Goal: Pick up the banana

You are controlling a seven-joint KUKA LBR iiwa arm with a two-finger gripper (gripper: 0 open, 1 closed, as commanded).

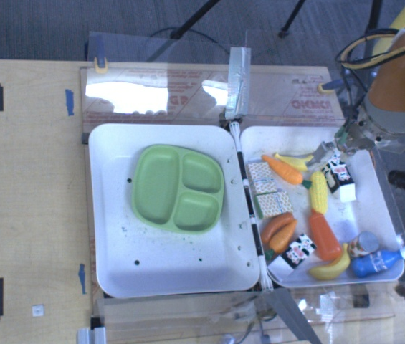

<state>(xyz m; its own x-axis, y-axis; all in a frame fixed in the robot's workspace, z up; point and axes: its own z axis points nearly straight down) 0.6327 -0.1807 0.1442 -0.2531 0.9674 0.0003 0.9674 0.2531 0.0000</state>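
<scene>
A yellow banana [332,267] lies at the front of the right bin [385,192], between a cow-patterned carton [299,250] and a blue bottle [375,263]. A second yellow curved piece [297,160] lies at the back of that bin, partly under a carrot [284,169]. My gripper [330,153] hangs over the bin's back right part, just right of that yellow piece and above a small milk carton [339,173]. Its fingers stand open and hold nothing. It is far from the front banana.
The right bin also holds a corn cob [319,192], a red-orange pepper [324,236], a hot dog [279,230] and checkered packets [270,196]. In the left bin [109,213] rests a green divided plate [178,188]. A clear wall [188,95] stands behind both bins.
</scene>
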